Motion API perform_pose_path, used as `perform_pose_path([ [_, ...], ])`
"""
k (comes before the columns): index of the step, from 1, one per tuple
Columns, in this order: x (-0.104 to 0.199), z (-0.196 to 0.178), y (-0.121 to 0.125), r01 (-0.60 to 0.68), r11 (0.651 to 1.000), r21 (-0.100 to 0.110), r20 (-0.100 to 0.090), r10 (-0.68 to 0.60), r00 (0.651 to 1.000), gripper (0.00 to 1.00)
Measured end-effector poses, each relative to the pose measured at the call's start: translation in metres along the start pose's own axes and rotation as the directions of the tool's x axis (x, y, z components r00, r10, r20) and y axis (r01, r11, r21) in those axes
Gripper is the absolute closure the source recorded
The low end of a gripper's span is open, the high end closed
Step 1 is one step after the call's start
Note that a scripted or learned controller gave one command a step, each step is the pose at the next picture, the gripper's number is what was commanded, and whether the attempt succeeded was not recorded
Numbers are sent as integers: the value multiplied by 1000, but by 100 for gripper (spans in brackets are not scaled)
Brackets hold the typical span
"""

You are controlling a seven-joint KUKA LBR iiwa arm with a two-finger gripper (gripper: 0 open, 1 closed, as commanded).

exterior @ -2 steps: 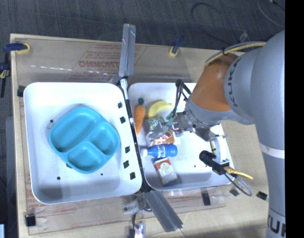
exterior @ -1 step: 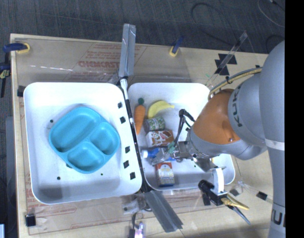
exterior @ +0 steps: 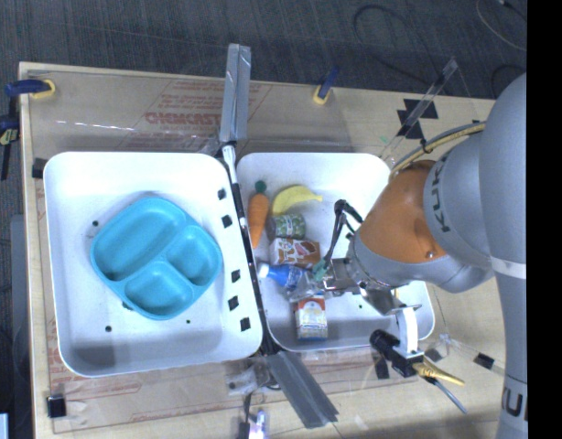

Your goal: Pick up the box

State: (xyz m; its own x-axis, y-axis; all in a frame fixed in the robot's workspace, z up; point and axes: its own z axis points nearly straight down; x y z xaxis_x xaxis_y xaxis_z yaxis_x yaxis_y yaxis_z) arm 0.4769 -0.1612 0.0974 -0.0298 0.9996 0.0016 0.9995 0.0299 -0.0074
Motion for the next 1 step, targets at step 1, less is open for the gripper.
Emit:
perform_pose_path([
  [1,46,-98,1,43,999,-3,0,-43,999,100],
])
